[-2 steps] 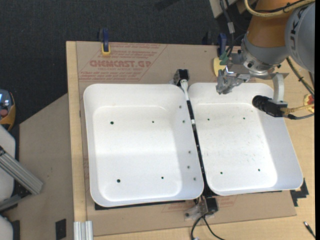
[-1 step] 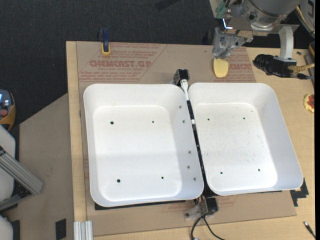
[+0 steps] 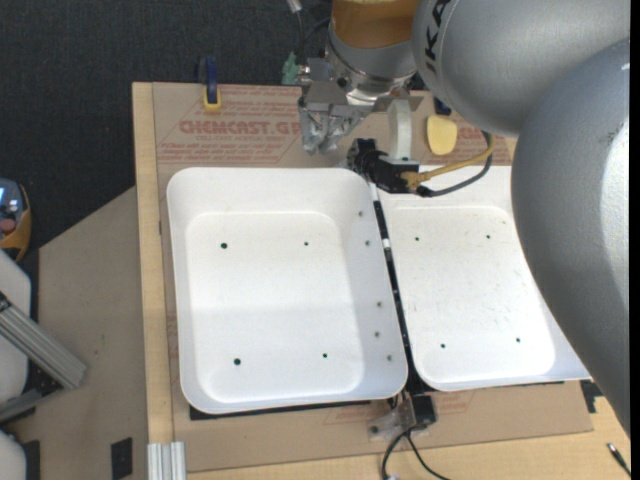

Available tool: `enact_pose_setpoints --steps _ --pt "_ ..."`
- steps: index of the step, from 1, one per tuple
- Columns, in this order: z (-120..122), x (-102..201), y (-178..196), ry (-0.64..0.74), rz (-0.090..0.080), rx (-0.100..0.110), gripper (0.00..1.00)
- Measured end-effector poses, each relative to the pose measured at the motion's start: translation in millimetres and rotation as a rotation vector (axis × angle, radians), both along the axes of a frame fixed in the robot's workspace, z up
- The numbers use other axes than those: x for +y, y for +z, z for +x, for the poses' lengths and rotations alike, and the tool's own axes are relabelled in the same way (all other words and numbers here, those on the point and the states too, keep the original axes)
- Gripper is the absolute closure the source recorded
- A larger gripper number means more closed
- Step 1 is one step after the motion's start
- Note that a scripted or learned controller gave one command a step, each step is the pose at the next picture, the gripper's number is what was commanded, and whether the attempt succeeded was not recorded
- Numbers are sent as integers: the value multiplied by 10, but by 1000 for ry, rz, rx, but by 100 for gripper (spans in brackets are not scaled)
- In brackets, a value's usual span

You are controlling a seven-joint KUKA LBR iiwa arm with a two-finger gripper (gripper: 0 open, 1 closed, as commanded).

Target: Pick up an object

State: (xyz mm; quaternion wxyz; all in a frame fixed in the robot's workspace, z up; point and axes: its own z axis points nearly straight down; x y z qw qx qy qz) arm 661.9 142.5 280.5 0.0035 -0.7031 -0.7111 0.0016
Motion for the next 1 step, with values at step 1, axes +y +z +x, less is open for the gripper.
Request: enact_pose_setpoints --steps 1 --pt "55 -522 531 -16 -3 -15 100"
